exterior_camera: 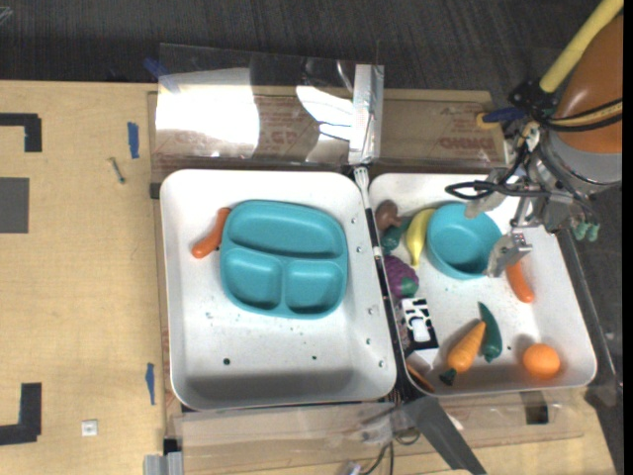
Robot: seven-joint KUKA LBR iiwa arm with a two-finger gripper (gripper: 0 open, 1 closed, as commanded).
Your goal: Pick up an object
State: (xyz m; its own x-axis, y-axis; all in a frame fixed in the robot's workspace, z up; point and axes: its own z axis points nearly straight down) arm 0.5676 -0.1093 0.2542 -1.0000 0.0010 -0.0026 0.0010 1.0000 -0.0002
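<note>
Fingers [512,248] on the gripper [506,255] are too small and cluttered for me to judge: I cannot tell whether they are apart or together, and I see nothing clearly between them. From my feed the gripper hangs over the right bin [579,310], just beside the teal bowl [463,240] at the bowl's 3 o'clock edge.

Directly below the gripper, toward 5 o'clock, a small orange carrot [520,281] lies on the bin floor; its long axis runs from about 11 o'clock to 5 o'clock. Whether the fingertips touch it I cannot make out.

Around the bowl's 9 o'clock side I see a yellow banana [419,236] standing roughly 12 to 6 o'clock, with a brown piece [386,211] and a green piece [394,237] beside it and purple grapes [401,276] under them. Lower in the bin a larger carrot [463,347] points from 1 o'clock down to 7 o'clock, a dark green pepper [490,331] lies just beside it, and an orange fruit [541,361] sits near the 5 o'clock corner. A black-and-white tag [419,324] lies against the bin's left wall.

In the left bin [188,315] a teal divided plate [284,256] rests in the middle, with an orange sausage-shaped toy [210,234] touching its 9 o'clock rim, axis 1 to 7 o'clock.
</note>
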